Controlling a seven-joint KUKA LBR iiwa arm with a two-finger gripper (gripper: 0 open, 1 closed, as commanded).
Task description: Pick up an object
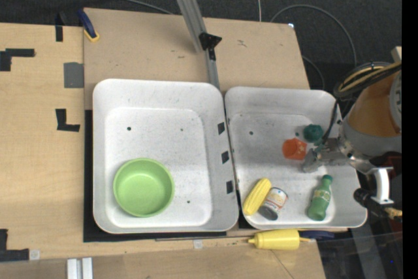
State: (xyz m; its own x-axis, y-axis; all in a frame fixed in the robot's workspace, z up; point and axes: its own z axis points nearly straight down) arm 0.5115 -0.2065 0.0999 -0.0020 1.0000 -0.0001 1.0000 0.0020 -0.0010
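Orange object (294, 149): right bin (261, 108), just left of gripper.
Gripper (313, 158): low beside it; jaw state cannot tell.
Teal object (313, 133): just beyond gripper.
Green bottle (319, 200): nearer, long axis near-to-far.

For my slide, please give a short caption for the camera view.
Robot claw low in right white bin, beside small orange object; round green plastic bowl in left white bin.

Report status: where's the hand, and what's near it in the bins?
Hand low in right bin, beside orange item and teal item; grip unclear. Green bottle, corn, can nearby. Green bowl in left bin.
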